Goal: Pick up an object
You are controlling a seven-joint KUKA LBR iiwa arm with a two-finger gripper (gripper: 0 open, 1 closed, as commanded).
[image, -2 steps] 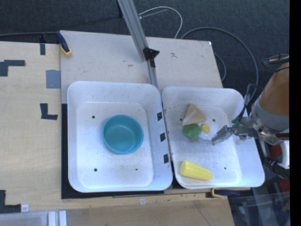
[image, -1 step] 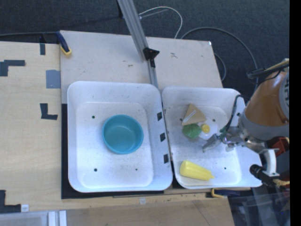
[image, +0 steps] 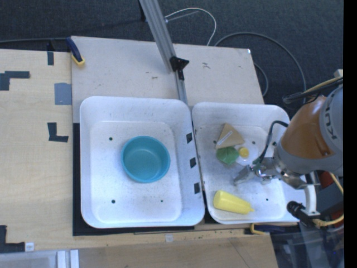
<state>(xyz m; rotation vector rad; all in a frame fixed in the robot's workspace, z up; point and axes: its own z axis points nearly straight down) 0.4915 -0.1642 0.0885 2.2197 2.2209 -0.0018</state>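
Two bins (image: pixel 89 149); hand (image: pixel 244 175) low in right bin, blurred, finger spread unclear; small yellow item (image: pixel 244 153) half-hidden.

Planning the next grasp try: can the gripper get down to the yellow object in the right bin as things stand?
Probably yes. The yellow object lies alone near the right bin's front wall, nothing on it, and the gripper hangs just above it.

Right bin (image: pixel 223 111): yellow wedge (image: pixel 232 202), green lump (image: pixel 227 155), tan piece (image: pixel 229 135), possibly cardboard.

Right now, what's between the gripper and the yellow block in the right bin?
Bare white bin floor: the camera view shows nothing between the gripper and the yellow block.
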